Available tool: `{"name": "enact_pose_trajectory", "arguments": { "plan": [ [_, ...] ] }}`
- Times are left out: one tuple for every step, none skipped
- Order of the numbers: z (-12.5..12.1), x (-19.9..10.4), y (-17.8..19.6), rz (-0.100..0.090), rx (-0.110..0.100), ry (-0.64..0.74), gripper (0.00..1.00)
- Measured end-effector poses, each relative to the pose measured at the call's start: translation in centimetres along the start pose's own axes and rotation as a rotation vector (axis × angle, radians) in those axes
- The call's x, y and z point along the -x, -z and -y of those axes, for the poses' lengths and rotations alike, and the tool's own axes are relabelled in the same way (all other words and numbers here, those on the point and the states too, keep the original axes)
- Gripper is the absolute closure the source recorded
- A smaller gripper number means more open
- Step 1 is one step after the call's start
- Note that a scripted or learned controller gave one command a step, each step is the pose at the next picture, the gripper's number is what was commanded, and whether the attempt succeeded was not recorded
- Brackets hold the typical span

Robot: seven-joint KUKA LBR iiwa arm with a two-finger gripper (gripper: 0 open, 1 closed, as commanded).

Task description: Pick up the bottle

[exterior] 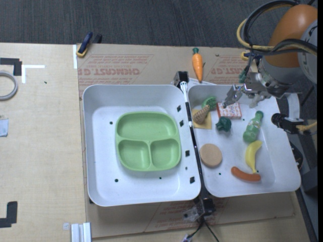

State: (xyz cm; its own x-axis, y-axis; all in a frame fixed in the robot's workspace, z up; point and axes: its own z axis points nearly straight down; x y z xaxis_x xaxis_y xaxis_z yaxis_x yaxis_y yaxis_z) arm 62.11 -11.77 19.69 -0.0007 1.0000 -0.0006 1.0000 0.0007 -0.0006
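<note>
The bottle [252, 127] is small, green and translucent. It lies tilted on the floor of the right bin [282, 183], towards the right wall, just above a yellow banana [252, 155]. My gripper [231, 98] hangs over the back of that bin, above a red-and-white packet [230, 111]. It is up and to the left of the bottle and apart from it. Nothing shows in its grasp.
The right bin also holds a broccoli floret [224, 125], an ice-cream cone [201, 116], a round tan cookie [211, 155] and a red sausage [246, 174]. A green divided plate [149, 141] sits in the left bin [96, 150]. A carrot [197, 64] lies behind the bins.
</note>
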Motion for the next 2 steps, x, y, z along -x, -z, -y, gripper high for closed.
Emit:
{"name": "enact_pose_trajectory", "arguments": {
  "plan": [
    [0.0, 0.0, 1.0, 0.001, 0.001, 0.001, 1.0],
    [4.8, -6.5, -0.5, 0.0, 0.0, 0.155, 1.0]
  ]
}}
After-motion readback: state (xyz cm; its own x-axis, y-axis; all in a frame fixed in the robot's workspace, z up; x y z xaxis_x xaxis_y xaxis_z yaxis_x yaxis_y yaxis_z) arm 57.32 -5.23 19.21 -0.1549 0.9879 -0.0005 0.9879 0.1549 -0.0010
